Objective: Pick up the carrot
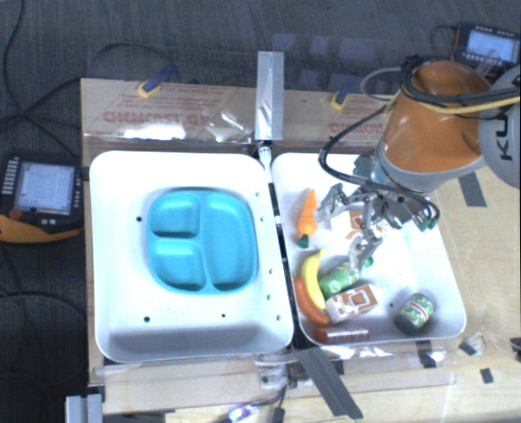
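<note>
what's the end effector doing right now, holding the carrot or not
End effector: over the right bin, apart from the carrot; nothing seen held, and open or shut cannot be told.

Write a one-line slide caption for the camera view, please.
Pincer hovers over the right white bin, right of the small orange carrot; blue divided plastic plate in the left bin.

The gripper [363,236] hangs over the middle of the right bin [436,263], to the right of the carrot [306,214], which lies apart from it near the bin's left wall with its green end toward the front. Below it a banana [308,278], a small carton [353,304] and a green can [415,312] crowd the bin's front. The left bin [119,324] holds a blue compartment tray [200,241].
</note>
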